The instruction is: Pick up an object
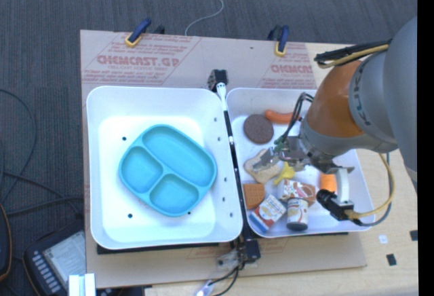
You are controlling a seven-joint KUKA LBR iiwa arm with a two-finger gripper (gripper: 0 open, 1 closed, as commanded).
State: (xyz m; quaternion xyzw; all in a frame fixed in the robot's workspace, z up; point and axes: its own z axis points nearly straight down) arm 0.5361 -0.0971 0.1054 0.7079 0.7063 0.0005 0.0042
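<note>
The right bin (359, 182) holds a cluster of small objects: a dark brown round disc (258, 128) beside an orange carrot-like piece (277, 115), a pale bread-like lump (264, 166), a tan cracker (253, 195), a printed packet (270, 210) and a small can (297, 214).

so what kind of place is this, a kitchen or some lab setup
Most likely a robot lab or test bench, not a kitchen: two white bins sit on a board clamped to the bench, toy-like food items fill the right bin, and the arm works above grey carpet.
</note>
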